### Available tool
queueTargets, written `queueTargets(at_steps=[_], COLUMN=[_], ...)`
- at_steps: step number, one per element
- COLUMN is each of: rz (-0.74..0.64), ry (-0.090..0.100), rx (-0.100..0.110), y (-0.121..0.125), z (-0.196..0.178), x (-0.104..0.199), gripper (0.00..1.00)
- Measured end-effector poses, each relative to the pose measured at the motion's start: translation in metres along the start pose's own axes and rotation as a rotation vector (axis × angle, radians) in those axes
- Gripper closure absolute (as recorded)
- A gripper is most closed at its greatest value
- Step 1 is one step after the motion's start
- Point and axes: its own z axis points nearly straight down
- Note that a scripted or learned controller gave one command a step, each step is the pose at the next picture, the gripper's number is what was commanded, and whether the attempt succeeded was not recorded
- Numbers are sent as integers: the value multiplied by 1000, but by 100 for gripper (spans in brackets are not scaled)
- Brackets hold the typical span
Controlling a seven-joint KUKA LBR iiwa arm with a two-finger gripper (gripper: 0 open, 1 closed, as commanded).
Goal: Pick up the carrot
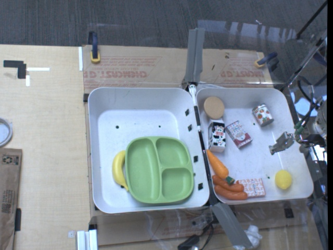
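The bench (41, 113) is pale wood and carries two shallow white bins side by side. The left bin (104, 113) holds a green divided plate (158, 169) with three compartments, set toward its near right corner. A yellow banana (118, 170) lies just left of the plate, partly tucked under its rim.

The right bin (244, 100) holds the smaller things. The carrot (217, 164) lies along that bin's left wall, near the near corner, tilted with its thick end toward the far left and its green tip toward the near right. Just nearer than it lie two orange sausages (230, 189), side by side, close to the carrot's tip. A flat red-and-white packet (252, 186) lies right of the sausages. A small milk carton (217, 136) with a cow print stands just beyond the carrot, and a round tan disc (214, 107) sits beyond that. A red-patterned packet (239, 134) lies right of the carton, a small can (263, 115) lies toward the far right, and a lemon (283, 179) rests near the right wall.

The gripper (281, 143) hangs over the right side of the right bin, well apart from the carrot, holding nothing; I cannot tell how far apart its jaws stand.
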Motion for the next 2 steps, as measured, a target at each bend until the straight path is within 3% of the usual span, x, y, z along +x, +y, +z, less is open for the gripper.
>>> queueTargets(at_steps=[1, 2], rz=[-80, -181], ry=[0, -6], rx=[0, -5], y=[16, -3], z=[75, 125], x=[79, 91], gripper=[0, 0])
